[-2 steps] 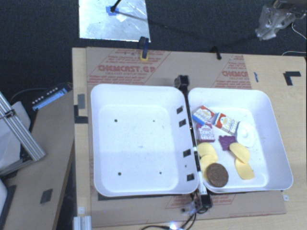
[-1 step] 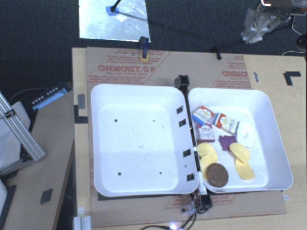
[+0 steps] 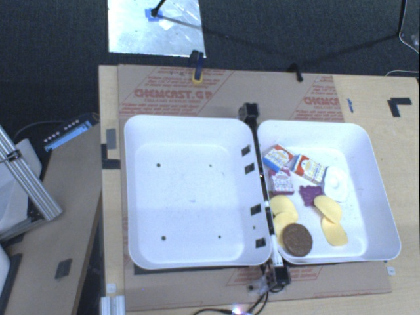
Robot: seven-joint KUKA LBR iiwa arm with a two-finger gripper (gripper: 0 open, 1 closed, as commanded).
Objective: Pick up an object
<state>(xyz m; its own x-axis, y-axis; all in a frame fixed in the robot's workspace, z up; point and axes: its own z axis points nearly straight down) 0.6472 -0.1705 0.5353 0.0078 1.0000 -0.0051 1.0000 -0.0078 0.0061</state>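
Observation:
The right bin (image 3: pixel 374 176) holds several small toy foods in its left half. A red-and-white packet (image 3: pixel 277 156) lies at the top, with a second red-and-white packet (image 3: pixel 310 169) beside it. Below them are a purple carton (image 3: pixel 283 183), a purple grape bunch (image 3: pixel 310 193) and a white egg-like piece (image 3: pixel 336 183). Yellow pieces lie lower down: one (image 3: pixel 284 205) on the left, one (image 3: pixel 326 208) on the right, and one (image 3: pixel 335 232) nearest the front. A brown round cookie (image 3: pixel 297 239) sits at the bin's front left.
The left bin (image 3: pixel 190 189) sits beside the right one, joined by a black clipped divider (image 3: pixel 260 189). Both rest on a brown board (image 3: pixel 177 90). A shiny metal sheet (image 3: pixel 155 17) lies beyond it. An aluminium frame (image 3: pixel 26 182) stands at the left edge.

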